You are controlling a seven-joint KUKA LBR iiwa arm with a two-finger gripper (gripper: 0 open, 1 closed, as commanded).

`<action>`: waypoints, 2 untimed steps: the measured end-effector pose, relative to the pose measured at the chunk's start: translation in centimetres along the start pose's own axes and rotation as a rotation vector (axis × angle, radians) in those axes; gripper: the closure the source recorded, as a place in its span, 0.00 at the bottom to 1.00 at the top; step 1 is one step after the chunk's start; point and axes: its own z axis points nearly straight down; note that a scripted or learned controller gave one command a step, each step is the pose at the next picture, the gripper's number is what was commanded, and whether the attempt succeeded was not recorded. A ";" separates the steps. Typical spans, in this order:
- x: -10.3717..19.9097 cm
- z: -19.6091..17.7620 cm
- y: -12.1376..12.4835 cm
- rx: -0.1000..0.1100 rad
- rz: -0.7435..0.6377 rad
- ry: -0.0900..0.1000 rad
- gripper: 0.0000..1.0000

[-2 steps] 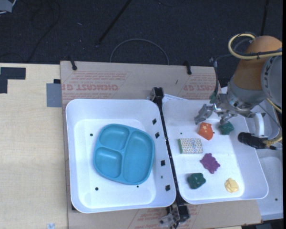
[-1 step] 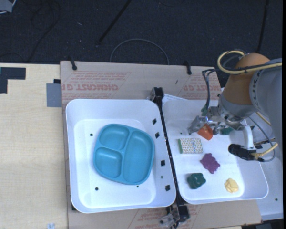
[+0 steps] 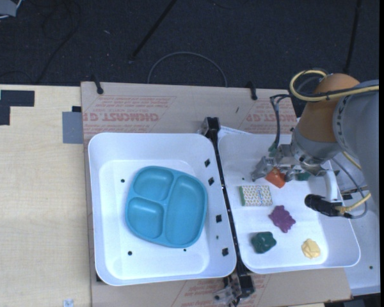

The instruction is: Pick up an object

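On the worktop (image 3: 38,190), two white bins are seen: the left bin (image 3: 109,152) carries a blue plate (image 3: 166,205). In the right bin (image 3: 243,149), the jaws (image 3: 273,170) are lowered over an orange object (image 3: 276,179); their opening cannot be told. The grasp step is judged in hand; closing and lifting are called for next.

The gripper (image 3: 273,169) sits low over an orange object (image 3: 276,178), covering its upper part; whether the object lies between the fingers cannot be told. Right of the gripper, the arm (image 3: 352,120) is cut by the frame.
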 end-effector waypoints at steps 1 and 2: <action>-0.1 -1.1 0.0 0.000 0.001 0.000 1.00; 0.1 -5.6 0.7 -0.006 -0.002 -0.001 1.00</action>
